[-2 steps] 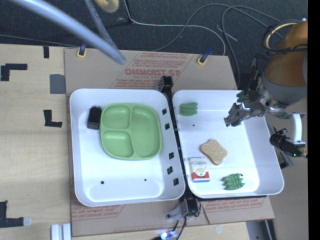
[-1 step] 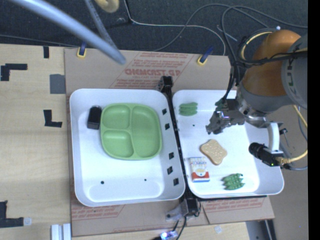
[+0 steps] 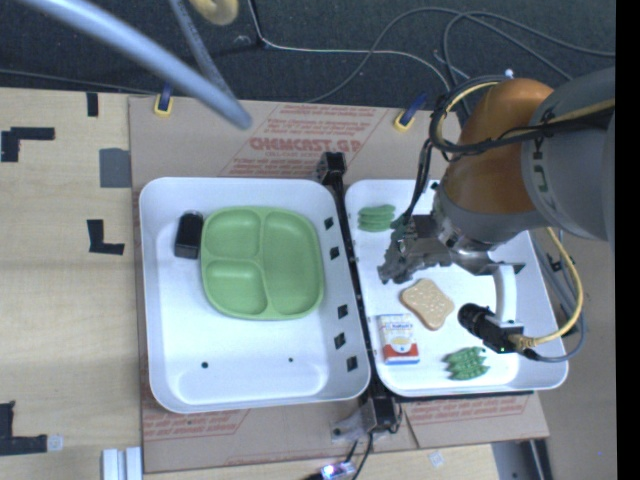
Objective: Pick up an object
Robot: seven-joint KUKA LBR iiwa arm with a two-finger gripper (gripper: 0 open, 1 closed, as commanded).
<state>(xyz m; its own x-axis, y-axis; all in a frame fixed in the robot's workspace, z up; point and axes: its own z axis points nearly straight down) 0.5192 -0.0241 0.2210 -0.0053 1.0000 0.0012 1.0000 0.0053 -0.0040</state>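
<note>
In the right bin [image 3: 535,373] lie a tan slice of toast [image 3: 427,303], a small white carton with red and blue print [image 3: 397,338], a green ridged disc [image 3: 376,217] at the back left, and a leafy green piece [image 3: 466,363] near the front. My gripper [image 3: 404,258] hangs low over the bin, just left of and behind the toast, its dark fingers pointing down. Nothing shows between them.
The left bin [image 3: 170,368] holds a green divided plate [image 3: 263,261] and a small black block [image 3: 188,235] at the plate's left. A black clip rail [image 3: 345,268] divides the bins. Cables trail behind the bins and by the arm's right side.
</note>
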